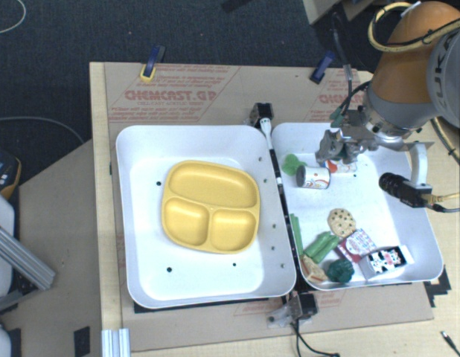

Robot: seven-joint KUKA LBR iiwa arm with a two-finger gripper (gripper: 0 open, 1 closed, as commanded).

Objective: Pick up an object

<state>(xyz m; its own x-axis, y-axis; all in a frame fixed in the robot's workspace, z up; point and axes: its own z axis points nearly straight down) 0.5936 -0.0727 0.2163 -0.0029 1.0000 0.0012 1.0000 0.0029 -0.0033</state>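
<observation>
From the overhead camera, the gripper [336, 149] hangs low in the right bin [431, 233], how far it is open I cannot tell, with a small white can [315, 177] lying on its side just below-left, probably the intended pick

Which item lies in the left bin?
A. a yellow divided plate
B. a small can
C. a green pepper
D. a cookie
A: the yellow divided plate lies in the middle of the left bin, while the cookie and the small can sit in the right bin.
</observation>
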